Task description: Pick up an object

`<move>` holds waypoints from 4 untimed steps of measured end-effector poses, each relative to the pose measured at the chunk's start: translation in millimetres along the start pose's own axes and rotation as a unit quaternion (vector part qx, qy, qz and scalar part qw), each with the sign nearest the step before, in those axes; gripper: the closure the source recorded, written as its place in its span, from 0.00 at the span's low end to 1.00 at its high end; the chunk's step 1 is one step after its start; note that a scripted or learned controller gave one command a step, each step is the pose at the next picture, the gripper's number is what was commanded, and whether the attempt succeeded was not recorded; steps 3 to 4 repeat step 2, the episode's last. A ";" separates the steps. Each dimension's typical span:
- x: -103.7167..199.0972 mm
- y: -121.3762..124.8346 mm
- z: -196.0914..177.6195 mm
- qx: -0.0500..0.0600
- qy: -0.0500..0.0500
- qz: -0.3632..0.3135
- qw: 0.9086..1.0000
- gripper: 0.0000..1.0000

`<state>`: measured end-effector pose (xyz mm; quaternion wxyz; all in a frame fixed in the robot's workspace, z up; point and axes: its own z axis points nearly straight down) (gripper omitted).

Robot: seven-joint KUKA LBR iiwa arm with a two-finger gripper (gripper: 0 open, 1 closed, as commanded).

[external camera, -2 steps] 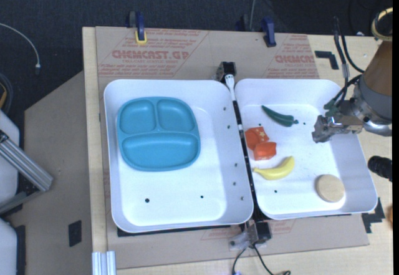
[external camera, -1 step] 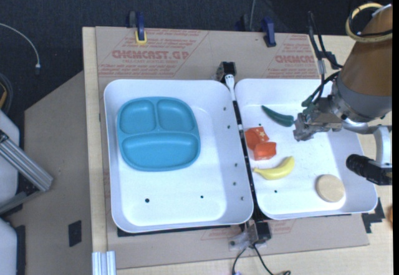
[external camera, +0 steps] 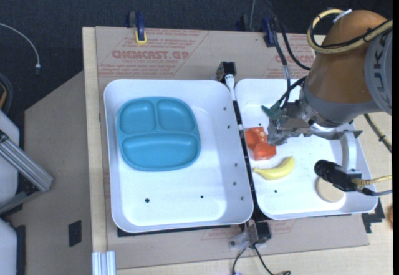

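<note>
Left bin (external camera: 124, 205): a blue divided plate (external camera: 159, 133), well to the left of the orange block (external camera: 259, 143). The orange block lies in the right bin (external camera: 299, 208), close against that bin's left wall. A yellow banana (external camera: 276, 169) lies just below and right of the block; I can't tell if they touch. The pincer (external camera: 278, 129) is low over the block's upper right edge. I cannot tell how far open it is, and I see nothing in its grip. A pale disc (external camera: 328, 194) lies well right of the block.
</note>
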<state>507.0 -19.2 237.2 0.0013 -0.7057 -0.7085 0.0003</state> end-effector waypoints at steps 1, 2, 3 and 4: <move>50.1 7.5 9.1 0.000 -0.001 0.000 1.000 1.00; 102.4 -4.0 16.1 0.000 0.000 0.001 1.000 1.00; 102.4 -4.0 16.1 0.000 0.000 0.001 1.000 1.00; 102.4 -4.0 16.1 0.000 0.000 0.001 1.000 1.00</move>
